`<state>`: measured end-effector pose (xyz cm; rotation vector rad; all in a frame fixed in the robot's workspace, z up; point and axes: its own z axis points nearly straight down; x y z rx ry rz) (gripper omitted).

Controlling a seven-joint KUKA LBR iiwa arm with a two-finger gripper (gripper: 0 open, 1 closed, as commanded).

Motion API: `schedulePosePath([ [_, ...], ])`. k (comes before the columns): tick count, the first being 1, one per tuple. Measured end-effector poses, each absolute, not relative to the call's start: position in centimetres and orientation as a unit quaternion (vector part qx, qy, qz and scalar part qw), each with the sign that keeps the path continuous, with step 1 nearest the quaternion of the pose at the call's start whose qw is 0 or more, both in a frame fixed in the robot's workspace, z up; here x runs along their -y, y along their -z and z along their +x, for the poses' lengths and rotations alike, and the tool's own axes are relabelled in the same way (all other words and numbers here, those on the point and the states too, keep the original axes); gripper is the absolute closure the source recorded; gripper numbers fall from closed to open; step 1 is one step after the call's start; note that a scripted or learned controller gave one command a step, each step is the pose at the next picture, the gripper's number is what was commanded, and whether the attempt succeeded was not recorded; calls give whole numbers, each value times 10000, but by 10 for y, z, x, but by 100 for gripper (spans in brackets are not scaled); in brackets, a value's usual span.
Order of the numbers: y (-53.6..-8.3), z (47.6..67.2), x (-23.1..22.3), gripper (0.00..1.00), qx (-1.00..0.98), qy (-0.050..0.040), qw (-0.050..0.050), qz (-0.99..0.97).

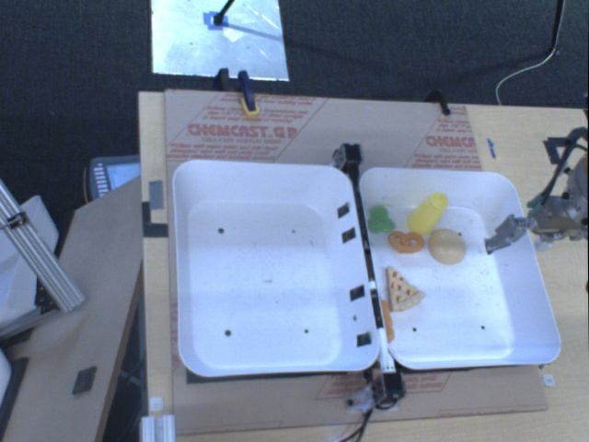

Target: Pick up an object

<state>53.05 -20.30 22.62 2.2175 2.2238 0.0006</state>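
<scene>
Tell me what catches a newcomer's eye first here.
A small cluster of bright toys in the right bin: a yellow piece, a green piece, a pretzel, a tan ball and a pizza slice. The gripper hangs just right of the ball. The left bin lies alongside.

Bright, even overhead light. The white bins (267,274) are nearly washed out, shadows faint. A foil sheet (219,26) glares. The picture is soft and slightly grainy.

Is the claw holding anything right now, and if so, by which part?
Nothing is held. The claw sits over the right bin's right side, apart from the beige ball; no object is between its tips.
</scene>
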Motion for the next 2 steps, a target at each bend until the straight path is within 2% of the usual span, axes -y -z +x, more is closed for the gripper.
schedulePosePath([
  [1,-466,564,197,0,-7092,-44,95,7049],
  [2,-470,564,197,100,-7105,-15,43,7037],
])
